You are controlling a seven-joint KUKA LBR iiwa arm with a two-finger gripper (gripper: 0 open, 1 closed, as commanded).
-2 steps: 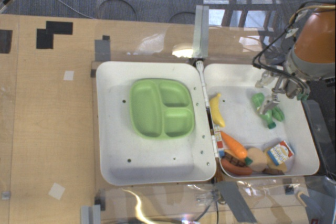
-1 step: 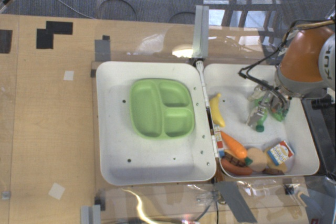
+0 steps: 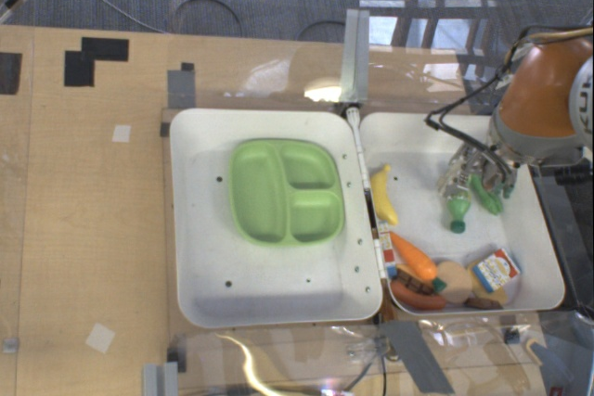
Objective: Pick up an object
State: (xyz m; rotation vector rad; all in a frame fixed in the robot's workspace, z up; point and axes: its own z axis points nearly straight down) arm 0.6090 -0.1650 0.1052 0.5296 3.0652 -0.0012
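My gripper (image 3: 467, 176) hangs low over the upper right part of the right bin (image 3: 548, 292), under the orange band of the arm (image 3: 548, 97). Right below it lies a small green-capped bottle (image 3: 458, 216), and a green object (image 3: 489, 197) lies just to its right; both are partly covered by the gripper. A yellow banana (image 3: 383, 195) lies along the bin's left wall. Near the front sit an orange carrot (image 3: 415, 259), a brown sausage (image 3: 416, 296), a tan bread piece (image 3: 455, 279) and a small carton (image 3: 495, 271).
The left bin (image 3: 200, 292) holds a green divided plate (image 3: 284, 191). A metal divider post (image 3: 355, 60) stands behind the seam between the bins. The tan bench (image 3: 83, 227) stretches to the left.
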